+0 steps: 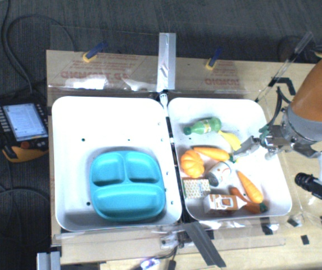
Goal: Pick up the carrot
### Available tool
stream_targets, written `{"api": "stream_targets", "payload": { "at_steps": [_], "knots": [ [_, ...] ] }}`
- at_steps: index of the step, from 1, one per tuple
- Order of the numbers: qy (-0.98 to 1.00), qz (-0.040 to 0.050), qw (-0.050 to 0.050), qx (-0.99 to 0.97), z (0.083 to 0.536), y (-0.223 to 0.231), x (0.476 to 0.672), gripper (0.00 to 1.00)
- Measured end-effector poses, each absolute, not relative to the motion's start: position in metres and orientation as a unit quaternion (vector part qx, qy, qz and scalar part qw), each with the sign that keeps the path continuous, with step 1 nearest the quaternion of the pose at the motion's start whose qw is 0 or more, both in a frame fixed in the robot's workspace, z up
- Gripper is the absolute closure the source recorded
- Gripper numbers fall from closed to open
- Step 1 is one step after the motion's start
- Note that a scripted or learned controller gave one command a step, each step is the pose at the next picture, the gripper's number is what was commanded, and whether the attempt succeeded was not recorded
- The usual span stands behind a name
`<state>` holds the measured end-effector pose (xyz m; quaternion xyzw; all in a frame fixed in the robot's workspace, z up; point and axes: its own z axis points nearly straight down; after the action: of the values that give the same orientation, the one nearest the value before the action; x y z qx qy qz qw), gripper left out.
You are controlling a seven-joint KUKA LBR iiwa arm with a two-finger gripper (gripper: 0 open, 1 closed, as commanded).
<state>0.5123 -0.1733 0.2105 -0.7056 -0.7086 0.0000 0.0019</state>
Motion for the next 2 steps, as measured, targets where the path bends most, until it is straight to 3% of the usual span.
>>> {"api": "stream_targets", "payload": {
  "at_steps": [1,2],
  "knots": [
    [-0.726,-0.0031,0.002,-0.687,0.103,-0.214,0.489,0.0],
    [-0.826,-0.0057,-0.001,-0.564,0.092,-0.216,0.489,0.0]
  ]
}}
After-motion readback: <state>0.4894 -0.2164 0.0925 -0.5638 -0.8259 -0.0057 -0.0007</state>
